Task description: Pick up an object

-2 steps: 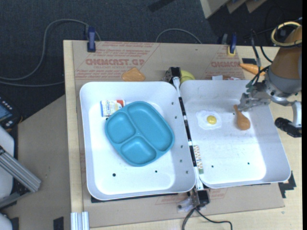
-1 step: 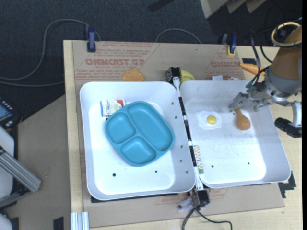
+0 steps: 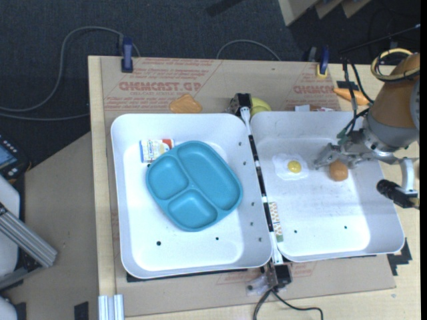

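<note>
The gripper [image 3: 335, 157] is down low in the right bin [image 3: 320, 242], its metal fingers angled out from the grey wrist toward the middle of the bench, and from where I stand I cannot tell how far apart they are or whether anything sits between them. Just below the tips, close enough that it may be touching, lies a small orange-brown lump [image 3: 339, 171], which looks like the thing being gone for, since the arm has been brought right down beside it. A little farther out from the tool rests a toy fried egg [image 3: 291, 167], white with a yellow middle, apart from the lump and so a separate pick. Beyond the rim between the bins, well away from the tool, the left bin [image 3: 133, 245] holds a blue divided plate [image 3: 193, 185] lying partly over a small carton [image 3: 155, 149], which the plate would make awkward to grasp.
</note>
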{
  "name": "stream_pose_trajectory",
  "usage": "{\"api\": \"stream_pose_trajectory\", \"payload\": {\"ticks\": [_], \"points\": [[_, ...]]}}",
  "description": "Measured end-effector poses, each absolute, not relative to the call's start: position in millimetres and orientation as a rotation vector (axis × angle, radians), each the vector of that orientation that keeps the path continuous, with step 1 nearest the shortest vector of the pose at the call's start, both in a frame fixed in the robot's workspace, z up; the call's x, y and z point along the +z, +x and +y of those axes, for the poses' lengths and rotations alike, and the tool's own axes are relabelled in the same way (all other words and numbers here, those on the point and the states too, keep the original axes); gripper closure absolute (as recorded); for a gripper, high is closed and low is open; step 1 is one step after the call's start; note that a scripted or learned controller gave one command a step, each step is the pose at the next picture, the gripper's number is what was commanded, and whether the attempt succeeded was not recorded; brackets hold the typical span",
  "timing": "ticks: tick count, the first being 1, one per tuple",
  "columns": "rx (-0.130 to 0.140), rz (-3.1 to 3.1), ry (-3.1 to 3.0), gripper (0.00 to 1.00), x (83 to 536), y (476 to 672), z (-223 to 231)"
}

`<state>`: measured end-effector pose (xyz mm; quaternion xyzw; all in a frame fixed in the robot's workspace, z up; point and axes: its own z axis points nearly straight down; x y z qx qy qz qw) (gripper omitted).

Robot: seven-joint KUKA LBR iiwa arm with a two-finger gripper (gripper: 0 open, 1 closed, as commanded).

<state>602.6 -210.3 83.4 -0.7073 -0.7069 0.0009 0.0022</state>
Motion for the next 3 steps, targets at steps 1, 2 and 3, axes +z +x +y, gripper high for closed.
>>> {"api": "stream_pose_trajectory", "payload": {"ticks": [1, 2, 3], "points": [[-0.001, -2.222, -2.223, 1.00, 95, 604.6, -211], [-0.005, -2.233, -2.215, 1.00, 84, 658.3, -141], [-0.014, -2.236, -2.217, 1.00, 192, 669.1, -52]]}}
